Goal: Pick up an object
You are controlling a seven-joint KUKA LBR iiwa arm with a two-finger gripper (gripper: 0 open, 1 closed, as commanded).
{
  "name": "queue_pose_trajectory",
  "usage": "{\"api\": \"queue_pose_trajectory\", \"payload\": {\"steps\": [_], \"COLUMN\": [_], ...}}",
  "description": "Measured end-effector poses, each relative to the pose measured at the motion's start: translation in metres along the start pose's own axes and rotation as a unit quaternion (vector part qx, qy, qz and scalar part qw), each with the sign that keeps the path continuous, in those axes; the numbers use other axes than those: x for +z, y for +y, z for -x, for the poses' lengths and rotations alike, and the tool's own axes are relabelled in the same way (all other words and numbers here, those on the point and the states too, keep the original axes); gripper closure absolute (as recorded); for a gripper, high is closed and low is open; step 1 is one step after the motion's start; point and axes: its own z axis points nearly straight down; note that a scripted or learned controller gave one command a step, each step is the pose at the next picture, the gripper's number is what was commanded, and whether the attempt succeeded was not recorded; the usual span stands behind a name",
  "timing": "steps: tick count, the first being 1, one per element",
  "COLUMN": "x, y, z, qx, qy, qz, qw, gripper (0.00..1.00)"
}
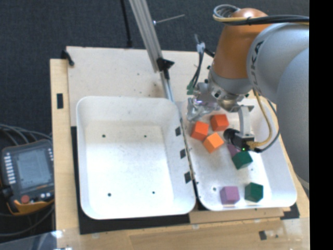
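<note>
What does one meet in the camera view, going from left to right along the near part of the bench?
Handheld control pendant → left white bin → purple block → dark green block.

Two white bins (130,105); three orange blocks (199,131) (219,122) (213,141), two green blocks (242,160) (254,191), and one purple block (229,194) — six blocks counted in all

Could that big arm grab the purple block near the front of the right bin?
Probably yes. The purple block lies uncovered with a gap between it and the green block; the gripper hangs over the bin's far end.
</note>
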Motion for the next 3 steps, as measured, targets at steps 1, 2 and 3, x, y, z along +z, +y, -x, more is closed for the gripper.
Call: {"api": "queue_pose_trajectory", "payload": {"steps": [1, 2, 3], "x": [-0.008, -0.005, -0.006], "y": [0.019, 0.032, 0.032], "z": [-0.049, -0.091, -0.088], "qx": [0.0, 0.001, 0.001], "qy": [0.0, -0.001, -0.002], "qz": [0.0, -0.001, -0.002], "qw": [1.0, 1.0, 1.0], "gripper": [1.0, 1.0, 0.0]}}
